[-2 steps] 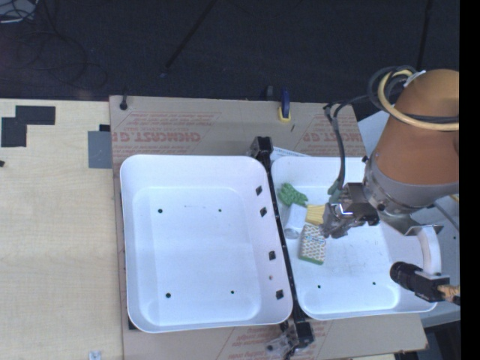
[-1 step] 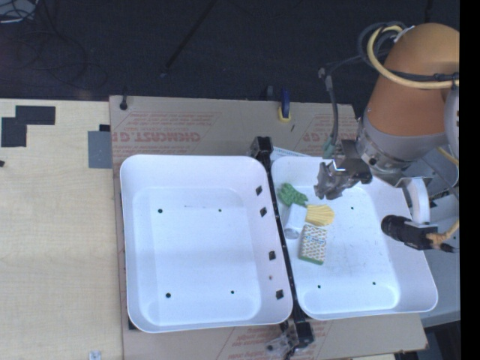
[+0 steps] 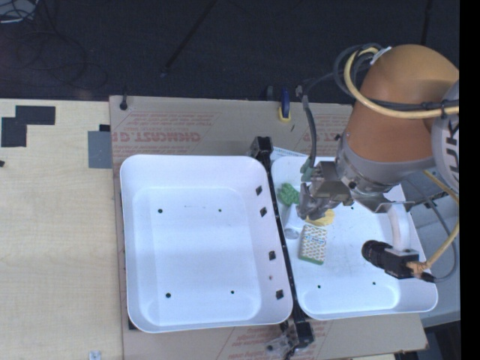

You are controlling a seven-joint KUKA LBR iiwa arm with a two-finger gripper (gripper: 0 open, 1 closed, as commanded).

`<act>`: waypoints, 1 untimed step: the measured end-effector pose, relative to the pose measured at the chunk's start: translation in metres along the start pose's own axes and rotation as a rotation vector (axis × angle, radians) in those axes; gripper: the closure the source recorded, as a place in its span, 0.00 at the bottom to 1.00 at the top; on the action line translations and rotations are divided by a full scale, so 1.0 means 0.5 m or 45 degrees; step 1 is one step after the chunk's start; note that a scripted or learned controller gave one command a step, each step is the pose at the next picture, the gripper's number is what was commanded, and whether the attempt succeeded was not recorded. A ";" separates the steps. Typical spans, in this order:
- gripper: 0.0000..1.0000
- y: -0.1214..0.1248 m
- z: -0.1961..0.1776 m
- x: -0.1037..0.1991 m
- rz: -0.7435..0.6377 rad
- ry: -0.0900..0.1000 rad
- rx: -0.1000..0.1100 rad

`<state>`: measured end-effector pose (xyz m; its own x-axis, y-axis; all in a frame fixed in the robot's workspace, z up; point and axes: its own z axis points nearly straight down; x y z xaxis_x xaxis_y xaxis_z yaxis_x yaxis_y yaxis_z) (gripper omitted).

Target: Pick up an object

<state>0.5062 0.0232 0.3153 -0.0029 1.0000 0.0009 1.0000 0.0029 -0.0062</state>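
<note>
Fingers [image 3: 306, 202] sit just above the yellow object [image 3: 324, 218]; spread can't be told. Object lies left in right bin [image 3: 420, 306], green piece [image 3: 289, 195] beside, patterned packet [image 3: 313, 244] nearer. Arm should centre, straddle yellow, then close.

Bulbous orange band [image 3: 401, 103], grey wrist housing [image 3: 367, 172] beneath, pale cable [image 3: 397, 112] looped across, dark metal end effector [image 3: 309, 210].

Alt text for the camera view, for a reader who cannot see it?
A grey-and-orange robot arm's two-finger gripper hangs in the right-hand shallow white bin, close to a small green lump, a yellow piece and a speckled rectangular packet. A second white bin adjoins it on the view's left.
</note>
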 end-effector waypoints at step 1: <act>1.00 -0.065 -0.014 -0.151 0.014 -0.003 -0.003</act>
<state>0.4742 -0.0522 0.3227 0.0078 1.0000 -0.0016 1.0000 -0.0078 -0.0042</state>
